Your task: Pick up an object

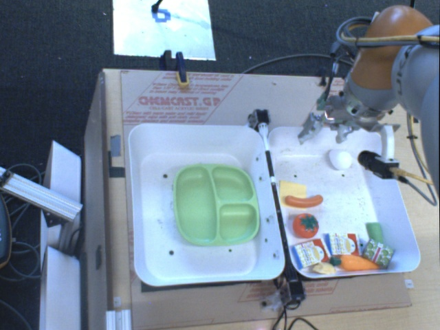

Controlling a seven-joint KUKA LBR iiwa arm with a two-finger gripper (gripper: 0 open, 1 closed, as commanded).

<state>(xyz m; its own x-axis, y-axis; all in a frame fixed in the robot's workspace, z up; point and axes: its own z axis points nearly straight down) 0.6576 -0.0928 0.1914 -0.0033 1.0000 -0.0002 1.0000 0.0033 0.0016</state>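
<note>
Hanging over the right bin (pixel 405 243) at about 12 o'clock, the tool (pixel 323 130) is spread open and holds nothing. The egg (pixel 339 159) sits just below it, untouched. No toy is picked up yet; grabbing and lifting are left.

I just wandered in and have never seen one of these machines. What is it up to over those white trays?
A robot arm reaches in over the right bin, its gripper open above the bin's far end with nothing between its fingers. Just below it lies a white egg. Nearer the front are toy foods: cheese, a sausage, a tomato and a carrot. The left bin holds a green tray. Nothing has been picked up yet.
</note>
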